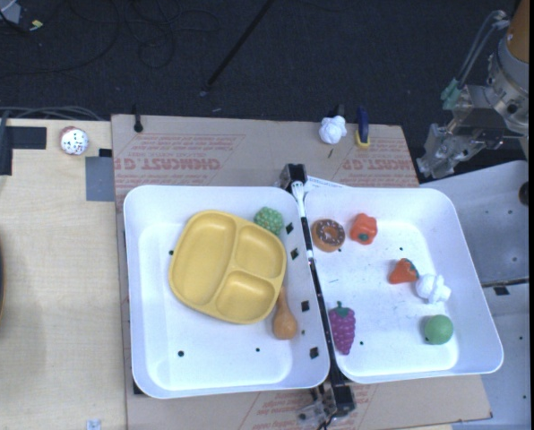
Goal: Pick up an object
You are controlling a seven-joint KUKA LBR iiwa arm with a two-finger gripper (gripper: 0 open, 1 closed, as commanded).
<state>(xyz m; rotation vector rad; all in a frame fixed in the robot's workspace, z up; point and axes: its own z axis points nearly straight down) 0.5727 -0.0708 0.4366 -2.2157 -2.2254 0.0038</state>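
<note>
The right bin point(469, 240) holds several toy foods: a brown donut point(328, 234), an orange-red pepper point(364, 228), a red strawberry point(404, 271), a white garlic bulb point(433, 288), a green lime point(437, 329) and purple grapes point(342, 326). In the left bin point(150, 330) lie a yellow divided plate point(228, 265), a green bumpy fruit point(269, 219) at the plate's far corner and a tan pear point(284, 321) by the divider. My gripper point(442, 146) hangs beyond the right bin's far right corner, outside the bin and apart from every object.
On the cardboard behind the bins sit a white crumpled item point(332, 130) and a small blue-and-yellow piece point(363, 128). A spotted white ball point(73, 141) rests on the wooden bench at the left. Cables run over the dark floor at the back.
</note>
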